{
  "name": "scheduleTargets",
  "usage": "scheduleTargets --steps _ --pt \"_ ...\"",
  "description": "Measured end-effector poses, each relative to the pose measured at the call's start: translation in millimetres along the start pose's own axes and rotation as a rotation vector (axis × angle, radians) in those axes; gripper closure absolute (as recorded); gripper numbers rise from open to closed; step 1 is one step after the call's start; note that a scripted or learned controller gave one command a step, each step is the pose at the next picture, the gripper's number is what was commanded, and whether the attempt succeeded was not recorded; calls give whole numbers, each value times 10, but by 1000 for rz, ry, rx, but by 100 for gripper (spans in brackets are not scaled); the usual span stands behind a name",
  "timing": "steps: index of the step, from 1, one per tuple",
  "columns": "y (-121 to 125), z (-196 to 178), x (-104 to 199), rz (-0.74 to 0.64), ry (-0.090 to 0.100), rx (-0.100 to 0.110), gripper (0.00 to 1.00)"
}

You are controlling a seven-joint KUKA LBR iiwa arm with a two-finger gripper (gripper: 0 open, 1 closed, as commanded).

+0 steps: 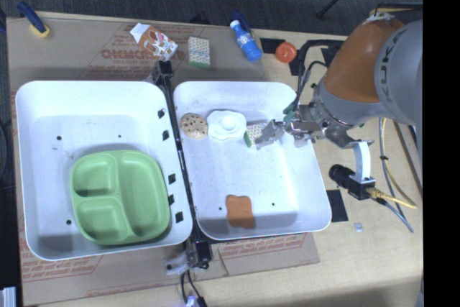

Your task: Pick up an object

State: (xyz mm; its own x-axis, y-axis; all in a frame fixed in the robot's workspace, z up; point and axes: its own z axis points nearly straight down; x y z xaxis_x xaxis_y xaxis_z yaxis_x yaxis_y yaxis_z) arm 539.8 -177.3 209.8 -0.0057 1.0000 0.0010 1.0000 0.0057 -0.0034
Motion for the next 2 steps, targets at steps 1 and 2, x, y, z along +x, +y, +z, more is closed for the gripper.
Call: scheduleTargets --steps 1,2 --pt "-385 1090 237 -2 1 3 0" --pt "626 524 647 0 0 -4 0"
